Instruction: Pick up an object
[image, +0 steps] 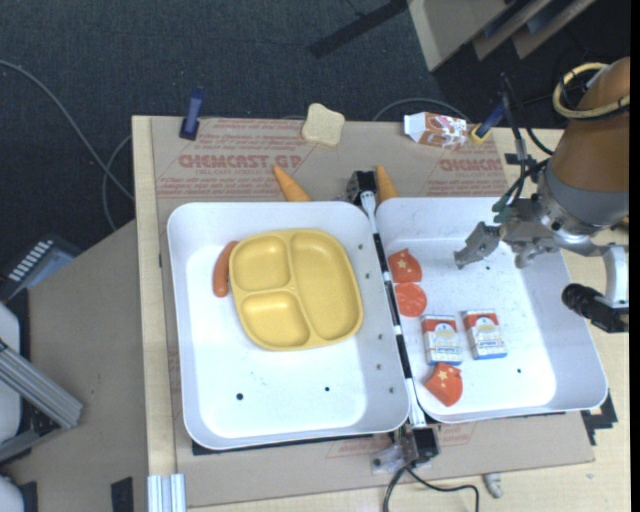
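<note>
- At the left of the frame we see the left bin (200, 400), and in its upper half lies a yellow divided plate (296, 288) with 3 compartments.
- A hot dog (221, 271) lies just beside the plate's left edge, roughly upright in the picture.
- Above the bins, on the cardboard sheet (240, 160), we see a blue clip (190, 114) at the upper left, a slice of bread (323, 123) at the upper middle, and an orange carrot piece (291, 185) near the left bin's top rim.
- In the right bin (560, 380), near its left wall, 2 red pieces (405, 267) sit one above the other, close together.
- Lower in that bin we see 2 small cartons (444, 339), (485, 334) side by side, nearly touching, and a red strawberry-like piece (445, 384) just below the left carton.
- A small milk carton (436, 129) lies on the cardboard at the upper right, outside the bins.
- The gripper (505, 243) hangs over the upper part of the right bin, apart from the cartons and the red pieces.
- Its jaws look spread, with 1 grey finger (474, 248) slanting to the left, and we see nothing between them.
</note>
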